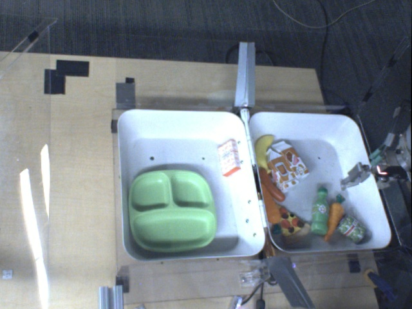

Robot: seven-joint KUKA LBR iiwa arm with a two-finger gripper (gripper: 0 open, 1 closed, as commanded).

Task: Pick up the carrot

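The carrot (334, 217) is the target, yet the larger things around it decide how the pick should go. Largest is the left bin (148, 131), which bears a green divided plate (172, 208) and a small red and white packet (228, 158) near its right wall; none of that matters to this step. The right bin (335, 134) is the crowded one: a little house-printed carton (286, 166) in its upper left part, a yellow banana (261, 148) beside that, a reddish sausage-like piece (271, 190) below, and a flat multicoloured item (291, 224) near the front wall. The carrot lies toward the front right of this bin, orange body pointing forward and green top back, squeezed between a green bottle (320, 210) on its left and a small green can (351, 228) on its right, seemingly touching both.

The gripper (356, 174) sits at the bin's right side, up and to the right of the carrot and apart from it; whether it is spread or closed I cannot tell.

A good pick probably means coming down over the carrot's thick upper part and closing across its width, since the neighbours leave little room and could be pinched instead.
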